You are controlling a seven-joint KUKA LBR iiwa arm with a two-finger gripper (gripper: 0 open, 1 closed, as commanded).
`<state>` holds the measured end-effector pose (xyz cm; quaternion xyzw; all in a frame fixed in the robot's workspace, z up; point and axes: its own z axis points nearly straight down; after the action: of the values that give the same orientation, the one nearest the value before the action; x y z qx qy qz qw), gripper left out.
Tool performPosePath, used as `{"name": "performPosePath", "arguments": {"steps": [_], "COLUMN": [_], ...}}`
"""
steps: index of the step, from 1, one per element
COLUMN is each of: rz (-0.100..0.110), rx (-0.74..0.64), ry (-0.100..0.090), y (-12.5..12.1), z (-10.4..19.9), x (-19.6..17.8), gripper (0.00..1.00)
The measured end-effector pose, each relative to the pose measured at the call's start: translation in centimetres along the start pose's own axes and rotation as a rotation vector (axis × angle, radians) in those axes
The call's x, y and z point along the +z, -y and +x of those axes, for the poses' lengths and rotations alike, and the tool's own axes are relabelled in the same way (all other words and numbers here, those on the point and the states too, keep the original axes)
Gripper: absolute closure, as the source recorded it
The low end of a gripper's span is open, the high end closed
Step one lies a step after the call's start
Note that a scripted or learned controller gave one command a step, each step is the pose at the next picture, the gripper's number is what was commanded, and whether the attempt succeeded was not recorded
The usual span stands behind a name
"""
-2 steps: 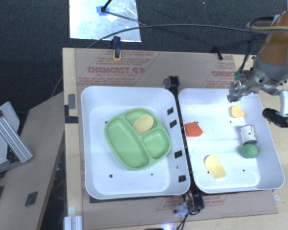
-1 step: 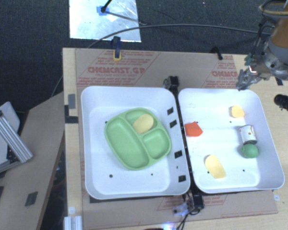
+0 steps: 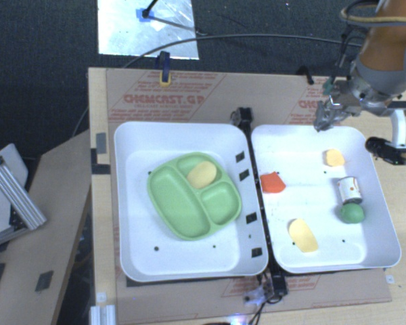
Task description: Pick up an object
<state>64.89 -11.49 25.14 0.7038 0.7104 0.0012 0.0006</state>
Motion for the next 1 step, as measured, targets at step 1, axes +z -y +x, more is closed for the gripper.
{"name": "performPosePath", "arguments": {"steps": [1], "rz": [0.003], "rx": [0.002], "ry": [0.0], "y": [1.43], "z": [4.59], "x": [1.46], "gripper": [1.0]}}
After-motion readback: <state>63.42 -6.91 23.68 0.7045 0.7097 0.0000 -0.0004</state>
